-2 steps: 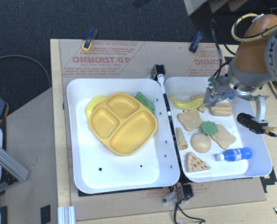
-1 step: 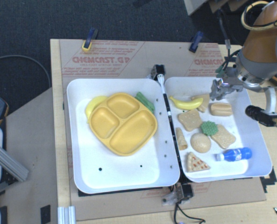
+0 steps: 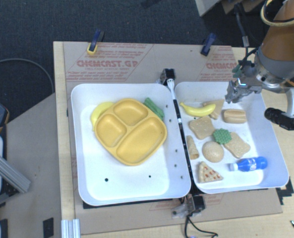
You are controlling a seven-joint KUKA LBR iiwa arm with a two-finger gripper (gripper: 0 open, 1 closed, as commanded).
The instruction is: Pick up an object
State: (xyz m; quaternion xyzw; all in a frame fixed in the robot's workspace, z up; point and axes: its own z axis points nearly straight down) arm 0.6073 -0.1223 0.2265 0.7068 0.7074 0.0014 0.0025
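My gripper (image 3: 234,96) hangs over the far part of the right bin (image 3: 273,148), just above a tan bread roll (image 3: 234,116). Nothing shows between its fingers. In that bin lie a yellow banana (image 3: 198,109), a slice of toast (image 3: 201,127), a green broccoli piece (image 3: 221,136), a cracker-like square (image 3: 237,146), a round beige bun (image 3: 213,151), a blue bottle (image 3: 249,164), a pizza wedge (image 3: 208,173) and a thin bread stick (image 3: 193,147).
The left bin (image 3: 87,172) holds a yellow divided plate (image 3: 131,131), with a yellow disc (image 3: 98,112) under its left edge and a green item (image 3: 154,107) at its far right. Clamps (image 3: 93,43) pin the cardboard base behind the bins.
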